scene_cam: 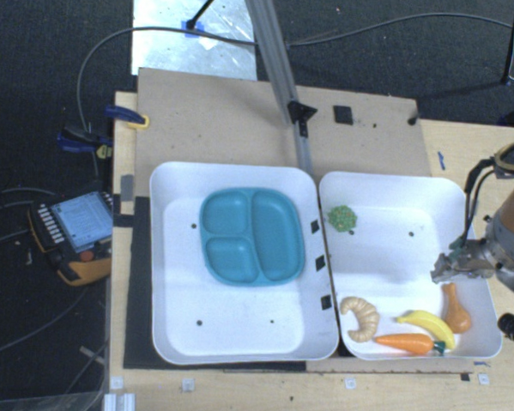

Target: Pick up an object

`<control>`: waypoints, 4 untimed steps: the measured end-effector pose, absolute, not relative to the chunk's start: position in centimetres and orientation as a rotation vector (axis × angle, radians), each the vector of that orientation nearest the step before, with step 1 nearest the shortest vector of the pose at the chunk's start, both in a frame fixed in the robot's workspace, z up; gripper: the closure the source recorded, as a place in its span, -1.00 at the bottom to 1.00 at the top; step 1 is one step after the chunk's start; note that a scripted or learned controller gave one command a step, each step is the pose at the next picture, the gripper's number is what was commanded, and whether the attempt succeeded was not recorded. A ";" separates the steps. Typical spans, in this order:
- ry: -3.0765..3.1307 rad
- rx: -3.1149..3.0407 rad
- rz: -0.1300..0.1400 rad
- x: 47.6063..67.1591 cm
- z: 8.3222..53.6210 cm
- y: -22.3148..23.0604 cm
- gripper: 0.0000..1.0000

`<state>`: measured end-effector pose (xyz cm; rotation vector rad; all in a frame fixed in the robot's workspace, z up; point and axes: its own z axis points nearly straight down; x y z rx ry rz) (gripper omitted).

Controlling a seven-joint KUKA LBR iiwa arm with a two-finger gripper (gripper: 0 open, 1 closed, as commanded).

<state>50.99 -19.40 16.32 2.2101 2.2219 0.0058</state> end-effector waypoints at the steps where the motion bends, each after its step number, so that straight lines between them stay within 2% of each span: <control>1: 2.221 2.210 0.006 50.9 22.7 -19.7 1.00; 2: 2.224 2.211 0.004 51.0 25.4 -19.8 1.00; 3: 2.231 2.208 0.005 53.0 25.2 -15.4 1.00; 4: 2.233 2.209 0.004 53.9 23.8 -10.1 1.00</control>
